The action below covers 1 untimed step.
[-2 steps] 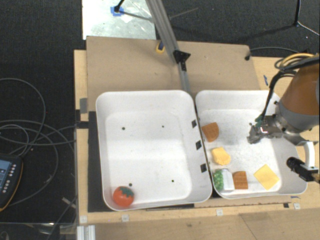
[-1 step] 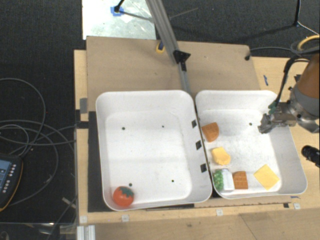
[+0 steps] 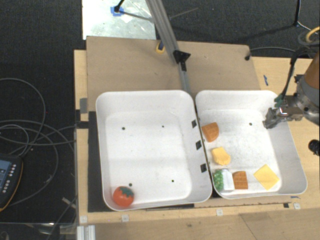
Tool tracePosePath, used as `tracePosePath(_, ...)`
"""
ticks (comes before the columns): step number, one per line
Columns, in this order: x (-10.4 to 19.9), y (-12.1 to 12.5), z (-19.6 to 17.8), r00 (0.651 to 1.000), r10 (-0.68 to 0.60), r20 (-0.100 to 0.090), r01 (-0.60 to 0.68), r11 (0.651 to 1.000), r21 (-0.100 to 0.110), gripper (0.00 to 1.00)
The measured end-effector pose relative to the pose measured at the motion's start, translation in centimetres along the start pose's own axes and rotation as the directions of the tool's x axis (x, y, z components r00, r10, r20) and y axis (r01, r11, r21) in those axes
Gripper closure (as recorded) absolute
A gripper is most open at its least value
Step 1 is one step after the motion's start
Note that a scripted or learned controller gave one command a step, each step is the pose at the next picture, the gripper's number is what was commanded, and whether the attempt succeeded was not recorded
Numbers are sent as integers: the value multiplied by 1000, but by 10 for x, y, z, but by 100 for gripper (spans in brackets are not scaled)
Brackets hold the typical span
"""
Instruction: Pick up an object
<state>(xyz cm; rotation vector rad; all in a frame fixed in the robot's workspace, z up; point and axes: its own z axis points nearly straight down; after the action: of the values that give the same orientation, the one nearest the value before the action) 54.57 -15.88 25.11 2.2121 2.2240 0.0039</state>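
**Gripper at the right bin's far edge**

While the grey arm's two-finger gripper hangs over the right shallow white bin's right rim, whether it is open or closed cannot be told. Inside that bin lie an orange bread-like wedge, a yellow lump, a green-and-white packet, a brown waffle-like block and a flat yellow square. Left of it, the neighbouring bin holds a red tomato-like ball.

The left bin lies open across nearly its whole floor; a tomato sits in its near left corner. In the right bin, the far half is free, while five small items crowd the near half, the bread farthest.
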Motion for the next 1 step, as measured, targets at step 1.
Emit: tracePosePath(1, 56, -9, 12, 1000, -4, -4, 4, 1000, 5, 100)
